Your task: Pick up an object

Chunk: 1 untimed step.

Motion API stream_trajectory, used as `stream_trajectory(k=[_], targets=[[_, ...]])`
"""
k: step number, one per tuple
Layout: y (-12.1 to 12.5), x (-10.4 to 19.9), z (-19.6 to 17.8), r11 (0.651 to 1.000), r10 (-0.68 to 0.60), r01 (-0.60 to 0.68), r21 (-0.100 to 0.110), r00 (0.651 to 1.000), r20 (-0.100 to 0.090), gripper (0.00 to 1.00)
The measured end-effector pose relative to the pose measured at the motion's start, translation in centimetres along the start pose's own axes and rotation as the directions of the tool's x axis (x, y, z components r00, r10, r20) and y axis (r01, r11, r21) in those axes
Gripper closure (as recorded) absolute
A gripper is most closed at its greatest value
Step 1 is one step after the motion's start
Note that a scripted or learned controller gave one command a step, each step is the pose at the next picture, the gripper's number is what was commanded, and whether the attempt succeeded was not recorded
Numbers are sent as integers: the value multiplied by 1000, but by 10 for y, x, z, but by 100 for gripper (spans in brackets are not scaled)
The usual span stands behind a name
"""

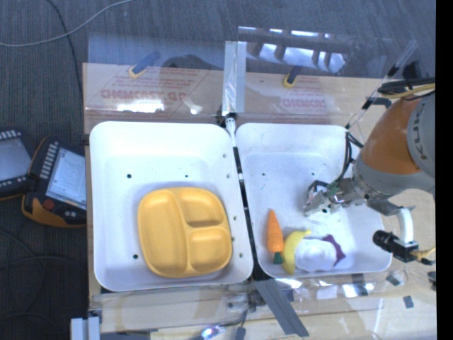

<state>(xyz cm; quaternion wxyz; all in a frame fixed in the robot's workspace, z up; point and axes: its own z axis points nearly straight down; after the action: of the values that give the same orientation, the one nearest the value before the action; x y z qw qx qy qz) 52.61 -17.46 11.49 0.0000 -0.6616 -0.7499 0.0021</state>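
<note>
Gripper (320, 197) hangs over the right bin (283, 144), jaw state unclear, with the upright-lying carrot (274, 231) below-left and nearest, white toy (315, 253) just below.

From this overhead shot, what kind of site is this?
Probably a robot grasping test cell in a lab, not a home or kitchen. Two white bins, left and right, sit on a bench over grey carpet, a teach pendant lies on the floor, and the right bin holds toy food such as a carrot.
</note>
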Motion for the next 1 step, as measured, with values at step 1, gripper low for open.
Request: stream_trajectory(k=[1], targets=[[73, 44, -97, 1000, -7, 7, -1, 1000, 0, 100]])
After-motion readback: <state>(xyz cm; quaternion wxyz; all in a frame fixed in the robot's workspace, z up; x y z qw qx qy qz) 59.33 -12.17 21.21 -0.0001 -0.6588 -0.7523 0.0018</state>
